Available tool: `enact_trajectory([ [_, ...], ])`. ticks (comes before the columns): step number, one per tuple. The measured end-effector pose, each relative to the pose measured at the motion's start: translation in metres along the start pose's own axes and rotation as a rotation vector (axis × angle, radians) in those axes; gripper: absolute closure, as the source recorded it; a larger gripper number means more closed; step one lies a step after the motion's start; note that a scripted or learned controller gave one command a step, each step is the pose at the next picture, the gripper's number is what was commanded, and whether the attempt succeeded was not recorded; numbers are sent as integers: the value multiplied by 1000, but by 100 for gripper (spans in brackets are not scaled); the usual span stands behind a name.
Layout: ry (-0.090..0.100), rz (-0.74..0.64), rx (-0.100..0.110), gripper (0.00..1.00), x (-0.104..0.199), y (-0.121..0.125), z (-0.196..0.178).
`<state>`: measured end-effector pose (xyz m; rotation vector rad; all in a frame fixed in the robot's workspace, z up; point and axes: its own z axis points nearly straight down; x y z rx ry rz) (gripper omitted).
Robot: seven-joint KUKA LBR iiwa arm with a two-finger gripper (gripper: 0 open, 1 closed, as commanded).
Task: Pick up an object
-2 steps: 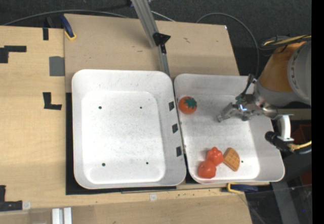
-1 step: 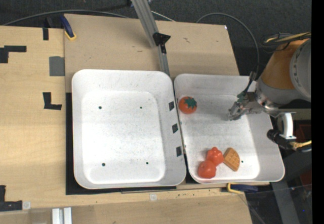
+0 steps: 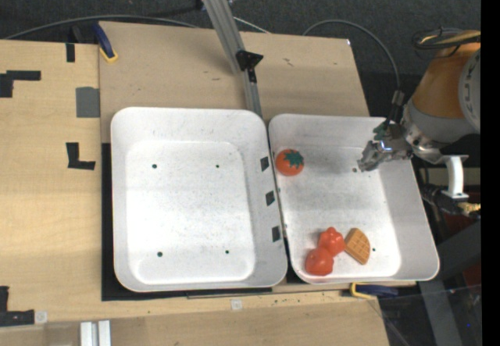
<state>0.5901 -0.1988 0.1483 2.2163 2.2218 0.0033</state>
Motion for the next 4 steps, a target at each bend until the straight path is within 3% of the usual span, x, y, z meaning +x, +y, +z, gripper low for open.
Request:
enact_trajectory([
  [2, -1, 1, -2, 100, 3, 1, -117],
  [4, 3, -4, 7, 100, 125, -12, -97],
])
